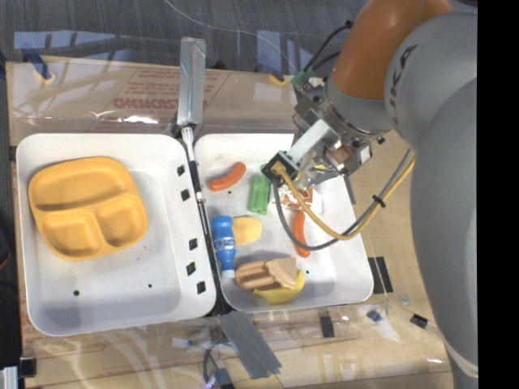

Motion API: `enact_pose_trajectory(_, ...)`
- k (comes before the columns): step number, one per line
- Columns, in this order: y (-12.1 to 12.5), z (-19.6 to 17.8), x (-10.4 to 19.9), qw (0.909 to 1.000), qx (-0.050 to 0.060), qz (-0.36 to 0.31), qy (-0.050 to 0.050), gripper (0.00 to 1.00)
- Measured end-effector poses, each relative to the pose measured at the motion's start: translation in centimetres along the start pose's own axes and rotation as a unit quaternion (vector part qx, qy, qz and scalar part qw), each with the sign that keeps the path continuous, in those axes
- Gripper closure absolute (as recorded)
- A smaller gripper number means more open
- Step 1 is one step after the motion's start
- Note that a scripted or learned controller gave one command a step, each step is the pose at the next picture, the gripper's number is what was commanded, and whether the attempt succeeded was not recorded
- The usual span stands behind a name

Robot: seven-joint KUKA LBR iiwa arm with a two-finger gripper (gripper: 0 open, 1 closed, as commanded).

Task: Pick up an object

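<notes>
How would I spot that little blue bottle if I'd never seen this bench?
Find the right-hand white bin, the one crowded with toy food. Along its left wall lies the blue bottle, beside a pale yellow piece. It is the only blue item there.

One fixed camera looks down at a slant from above the table [97, 96], far enough back to take in both white bins whole. The left bin [49, 298] fills the view's lower left; the right bin [349, 274] lies just beside it toward the centre. Beyond the left bin, grey carpet [97, 2] runs along the top edge. The arm [438, 96] enters right of the right bin, close to the lens and large.
</notes>
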State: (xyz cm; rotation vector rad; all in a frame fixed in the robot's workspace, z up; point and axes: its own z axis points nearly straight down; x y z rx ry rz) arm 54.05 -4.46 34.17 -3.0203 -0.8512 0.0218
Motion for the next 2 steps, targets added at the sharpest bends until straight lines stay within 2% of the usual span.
enact_pose_trajectory(1, -4.8, 8.8, -1.9, 0.9997, 0.000, -0.023, 0.001, 1.00)
enact_pose_trajectory(2, -2.1, 14.8, -6.1, 1.0000, -0.001, -0.005, 0.002, 1.00)
